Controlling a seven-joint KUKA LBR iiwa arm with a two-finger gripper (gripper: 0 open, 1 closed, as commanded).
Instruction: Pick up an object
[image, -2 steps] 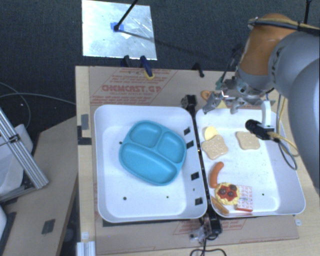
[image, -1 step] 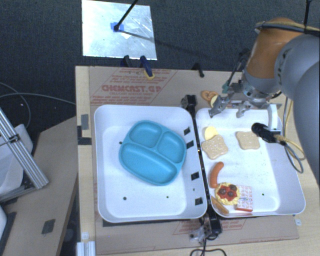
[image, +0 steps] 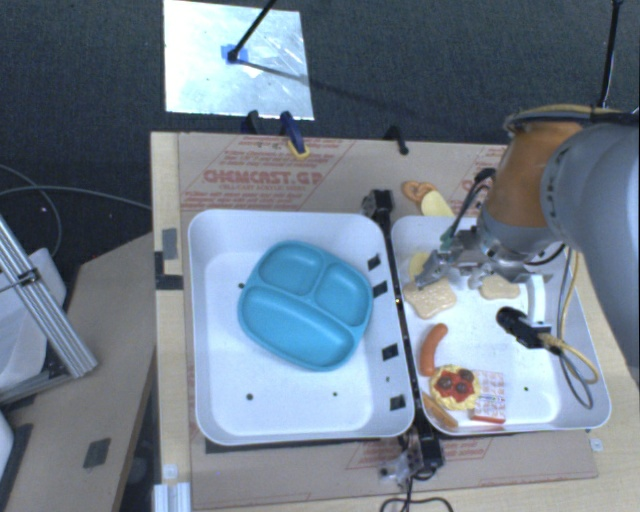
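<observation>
Reaching into the right bin (image: 570, 405), the robot's hand (image: 440, 265) hovered just above a toy toast slice (image: 430, 298); whether it was open or closed could not be told. Flat, stiff and probably light plastic, the toast looked best pinched across its edges. Nearby lay a smooth toy sausage (image: 432, 347).

The big grey arm with its orange band (image: 560, 170) runs off the right edge and hides much of the right white bin's (image: 520, 400) far wall. The tool (image: 440, 265) covers part of a pale yellow food piece (image: 418, 265), and its fingertips are too blurred to judge. A tan toast-like slice (image: 498, 288) lies partly under the wrist.
</observation>
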